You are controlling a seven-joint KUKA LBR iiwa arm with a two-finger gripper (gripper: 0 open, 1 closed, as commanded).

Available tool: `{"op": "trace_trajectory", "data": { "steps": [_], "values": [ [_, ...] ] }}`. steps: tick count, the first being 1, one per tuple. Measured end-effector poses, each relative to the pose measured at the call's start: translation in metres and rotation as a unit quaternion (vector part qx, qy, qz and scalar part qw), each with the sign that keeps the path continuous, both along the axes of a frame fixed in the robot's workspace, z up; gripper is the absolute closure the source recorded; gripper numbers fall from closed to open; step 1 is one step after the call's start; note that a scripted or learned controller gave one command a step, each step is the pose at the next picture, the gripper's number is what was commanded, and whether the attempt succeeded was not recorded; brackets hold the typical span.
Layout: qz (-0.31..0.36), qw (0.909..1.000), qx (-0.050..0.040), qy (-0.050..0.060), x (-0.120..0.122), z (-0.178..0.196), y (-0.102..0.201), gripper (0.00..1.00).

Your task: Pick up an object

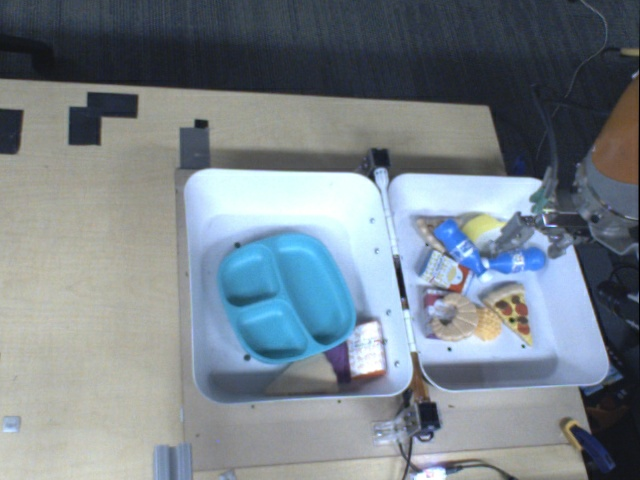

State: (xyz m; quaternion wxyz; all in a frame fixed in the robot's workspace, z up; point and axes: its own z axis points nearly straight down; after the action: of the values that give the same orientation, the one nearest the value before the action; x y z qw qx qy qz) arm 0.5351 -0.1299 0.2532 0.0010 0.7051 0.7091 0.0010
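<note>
Here, the left bin [200,298] holds a blue divided plate [285,296] propped over a small box [366,350], while toy foods crowd the right bin [570,358]. The gripper [528,230] hovers over a blue bottle [518,262], likely its target; jaw state cannot be told

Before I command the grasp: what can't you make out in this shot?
- Gripper fingers: too small and blurred, camera view.
- Arm: cut by the right edge.
- Carton: partly under the blue tray, label unreadable.
- Toy pile: overlapping items, boundaries unclear.

Even, soft overhead light — white bins [300,193] bright, shadows faint — with slight overall blur.
</note>
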Motion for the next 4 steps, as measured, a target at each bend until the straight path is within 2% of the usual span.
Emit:
{"op": "trace_trajectory", "data": {
  "steps": [1, 2, 3, 4],
  "values": [
    [-0.002, 1.0000, 0.0001, 0.002, 0.023, -0.116, -0.048, 0.00],
    [-0.002, 1.0000, -0.0004, -0.002, -0.044, -0.162, 0.013, 0.00],
    [-0.001, 1.0000, -0.0003, -0.003, -0.042, -0.152, 0.014, 1.00],
    [0.000, 1.0000, 0.0006, -0.001, 0.014, -0.068, 0.075, 1.00]
  ]
}}
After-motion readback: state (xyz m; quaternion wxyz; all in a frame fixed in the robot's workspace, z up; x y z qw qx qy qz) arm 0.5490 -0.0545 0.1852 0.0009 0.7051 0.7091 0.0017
